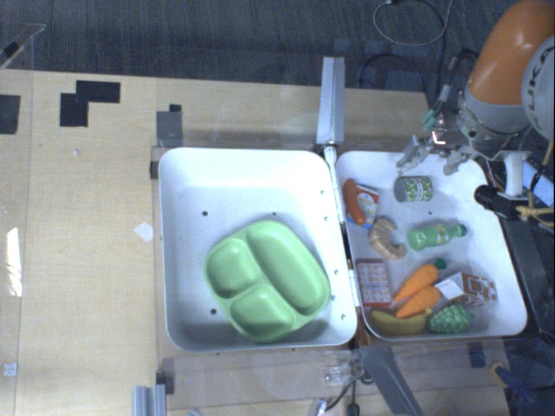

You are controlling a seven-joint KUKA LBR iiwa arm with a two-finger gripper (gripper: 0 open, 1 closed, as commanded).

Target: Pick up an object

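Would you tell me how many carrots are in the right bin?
2: carrots, touching side by side near the right bin's front, above the banana. Clutter could hide more.

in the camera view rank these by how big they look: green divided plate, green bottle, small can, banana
1. green divided plate, by far the largest
2. banana and green bottle, about alike, so not ranked against each other
3. small can, smallest

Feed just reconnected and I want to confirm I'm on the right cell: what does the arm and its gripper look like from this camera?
The arm is grey with a rounded orange band above the wrist. Thin dark cables run along it and loop over the floor behind. Its gripper is small, pale grey metal, with slim splayed fingers and a small lit spot at its base.
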